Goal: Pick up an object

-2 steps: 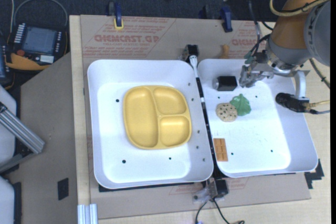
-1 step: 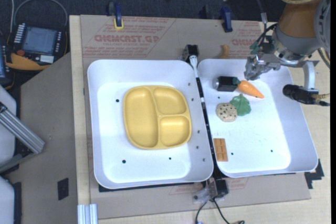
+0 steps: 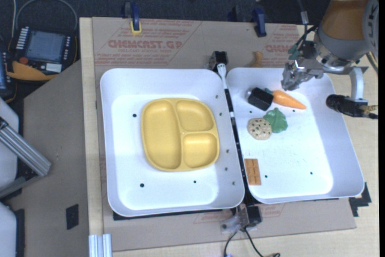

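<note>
In the right bin [image 3: 337,159] lie an orange carrot [image 3: 290,100], a small black block [image 3: 260,98], a green leafy piece [image 3: 277,120] and a speckled cookie [image 3: 260,128]. My gripper [image 3: 293,79] hangs just above the carrot's far end, near the bin's back wall. Nothing shows between its fingers.
The left bin [image 3: 120,147] holds a yellow divided plate [image 3: 180,132]. A black clip and cable [image 3: 220,63] sit at the seam between the bins. An orange tag [image 3: 252,171] lies at the right bin's left rim. A teach pendant [image 3: 42,48] rests off the bench at left.
</note>
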Controlling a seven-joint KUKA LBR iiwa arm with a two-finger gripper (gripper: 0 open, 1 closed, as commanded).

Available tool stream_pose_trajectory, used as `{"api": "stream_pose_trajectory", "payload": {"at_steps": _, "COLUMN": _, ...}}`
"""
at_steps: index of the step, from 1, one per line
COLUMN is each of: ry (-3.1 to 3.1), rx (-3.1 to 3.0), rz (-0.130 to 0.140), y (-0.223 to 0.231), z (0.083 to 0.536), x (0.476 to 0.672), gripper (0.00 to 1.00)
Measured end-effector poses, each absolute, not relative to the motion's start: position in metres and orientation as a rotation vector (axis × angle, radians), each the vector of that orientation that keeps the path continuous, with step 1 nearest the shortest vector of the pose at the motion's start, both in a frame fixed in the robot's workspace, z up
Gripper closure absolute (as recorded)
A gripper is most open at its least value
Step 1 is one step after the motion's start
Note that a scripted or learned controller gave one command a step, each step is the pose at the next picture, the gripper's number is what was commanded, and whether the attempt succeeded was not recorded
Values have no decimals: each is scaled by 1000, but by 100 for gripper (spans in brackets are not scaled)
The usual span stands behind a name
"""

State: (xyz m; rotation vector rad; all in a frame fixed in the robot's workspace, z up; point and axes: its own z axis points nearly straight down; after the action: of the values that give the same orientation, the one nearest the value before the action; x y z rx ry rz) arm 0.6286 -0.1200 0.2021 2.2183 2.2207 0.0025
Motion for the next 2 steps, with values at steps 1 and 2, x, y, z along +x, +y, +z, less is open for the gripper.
{"api": "stream_pose_trajectory", "payload": {"at_steps": 1, "ry": 2230, "rx": 2217, "rz": 0, "y": -60, "z": 199, "x": 625, "gripper": 100}}
{"api": "stream_pose_trajectory", "payload": {"at_steps": 2, "ry": 2229, "rx": 2214, "rz": 5, "y": -8, "z": 216, "x": 620, "gripper": 100}}
